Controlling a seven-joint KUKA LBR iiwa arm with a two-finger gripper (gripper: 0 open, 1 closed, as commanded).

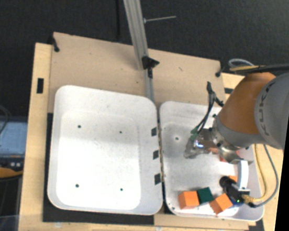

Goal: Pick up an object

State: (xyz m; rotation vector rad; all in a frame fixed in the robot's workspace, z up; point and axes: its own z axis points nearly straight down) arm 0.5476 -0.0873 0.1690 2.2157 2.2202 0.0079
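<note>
**Pincer.** The gripper (194, 147) is over the right bin (178, 117), above a bare part of the floor toward the side that meets the other bin. The wrist and its orange band cover it from above, so it cannot be told whether it stands apart or together.

**Containers.**
- The right bin is a shallow white tray with rounded corners and a faintly speckled floor. Three blocks lie in a row along its near edge: the inner orange block (189, 199), the green block (205, 195) and the outer orange block (222, 203).
- The green block is between the two orange ones and appears to touch both.
- All three are well apart from the gripper.
- The left bin (103, 149) is of the same white, speckled make, and four small dark dots mark its floor.
- Both bins rest side by side on the bench (88, 62), a flat tan board.

**Orientation.** The inner orange block is close to a cube, so no long axis can be made out. Its edges are turned slightly off the bin wall. The outer orange block is turned further, with one corner toward the near rim. The green block is dark, and its outline is partly hidden by its neighbours.

**Materials.** The blocks have flat, matte faces and sharp edges.
</note>
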